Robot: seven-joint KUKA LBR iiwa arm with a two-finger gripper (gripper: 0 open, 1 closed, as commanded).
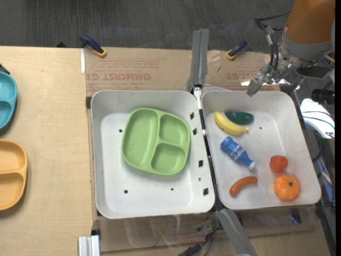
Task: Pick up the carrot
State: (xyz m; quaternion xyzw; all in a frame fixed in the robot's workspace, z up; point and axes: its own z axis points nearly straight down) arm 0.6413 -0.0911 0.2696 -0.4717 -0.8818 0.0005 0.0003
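Grey arm (306, 31) upper right | gripper (259, 82) over right bin's (298, 116) far rim

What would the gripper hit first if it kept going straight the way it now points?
The gripper slants down-left over the right bin's back rim. Straight on, it would probably meet the dark green item or the banana beside it, not the carrot; depth is unclear.

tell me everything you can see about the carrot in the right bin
The carrot is a small orange-red piece, slightly curved, with a smooth, glossy, plastic-like surface and rounded ends. It lies flat on the floor of the right bin near the front edge, angled so its right end sits a little farther back. Nothing touches it: the blue bottle lies just behind it and the small orange pumpkin to its right, both apart. The gripper hovers far off, over the bin's back rim.
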